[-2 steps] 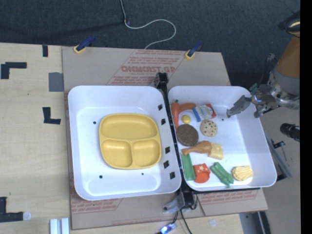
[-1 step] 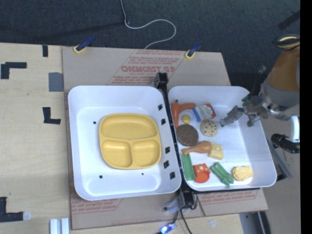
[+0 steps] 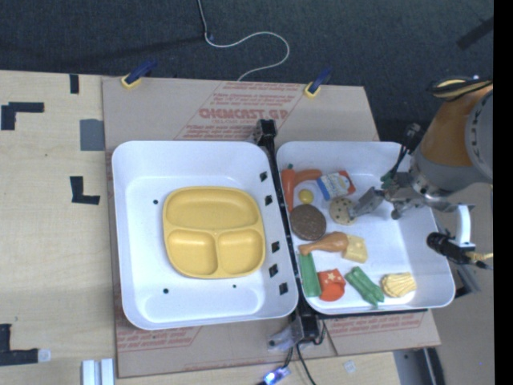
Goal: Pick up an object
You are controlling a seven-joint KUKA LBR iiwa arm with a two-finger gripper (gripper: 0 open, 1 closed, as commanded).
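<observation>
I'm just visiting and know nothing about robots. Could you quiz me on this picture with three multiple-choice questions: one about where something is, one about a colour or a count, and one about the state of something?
1. Where does the divided tray lie?
A. In the left bin
B. In the right bin
C. On the dark floor

2. What colour is that tray?
A. Blue
B. Yellow
C. Red

3. How does the gripper stand toward the toy food?
A. It lifts the drumstick high above the bench
B. It sits low in the right bin beside the cookie, with nothing seen between its fingers
C. It rests on the tray

Answers:
1 A, the tray sits in the middle of the left bin.
2 B, all of it is yellow.
3 B, its tip lies in the right bin next to the cookie, while the drumstick lies on the bin floor.
</observation>
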